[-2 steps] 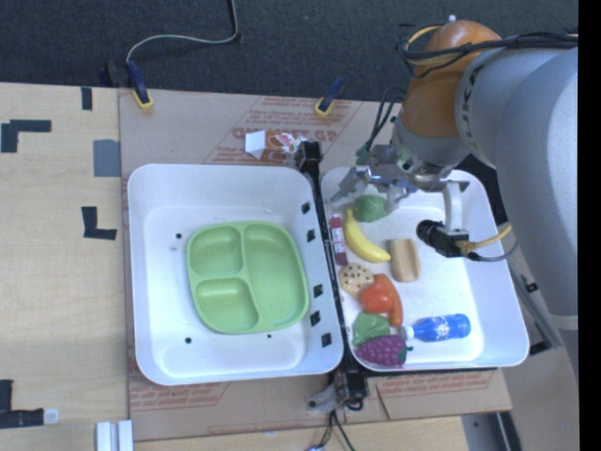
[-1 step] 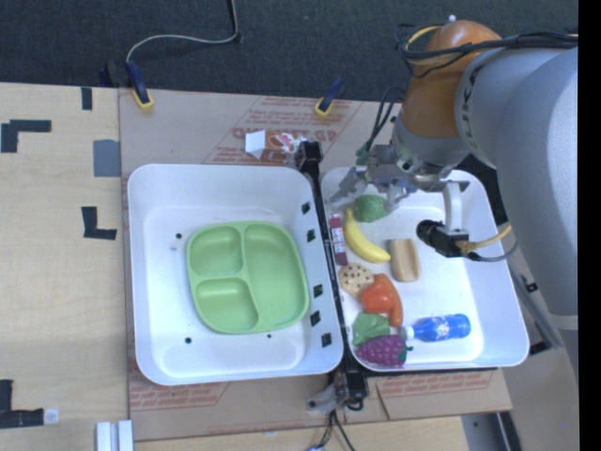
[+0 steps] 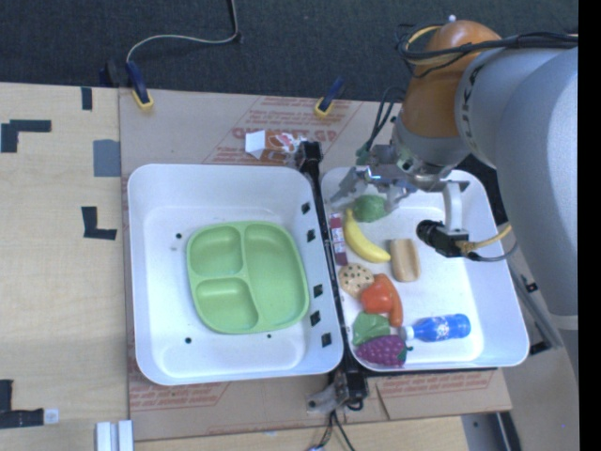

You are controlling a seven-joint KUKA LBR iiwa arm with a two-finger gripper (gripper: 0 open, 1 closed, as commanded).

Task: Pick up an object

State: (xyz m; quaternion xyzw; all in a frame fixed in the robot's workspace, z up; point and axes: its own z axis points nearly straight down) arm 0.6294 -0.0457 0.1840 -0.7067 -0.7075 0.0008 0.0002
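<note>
nearest the camera, in the right shallow white bin (image 3: 488, 341), lie a purple plastic grape bunch (image 3: 383, 349), a blue plastic bottle with a white cap (image 3: 439, 328), a green leafy toy (image 3: 369, 326), an orange-red toy pepper (image 3: 381, 296), a speckled round cookie (image 3: 354, 277), a tan bread roll (image 3: 405, 259) and a yellow plastic banana (image 3: 362, 240). beyond these, at the bin's far end, the two-finger gripper (image 3: 376, 191) sits right over a green rounded toy (image 3: 370, 209), touching or nearly so; whether it is spread or closed i cannot tell. to pick this well, i judge it should straddle the green toy squarely, clear of the banana just beside it, and lift straight up. the left shallow white bin (image 3: 155, 205) holds a light green divided plastic tray (image 3: 248, 276). both rest on brown cardboard (image 3: 197, 120) over a pale wooden bench (image 3: 47, 252); farther back, dark carpet (image 3: 75, 17) with a black cable (image 3: 228, 3).
</note>
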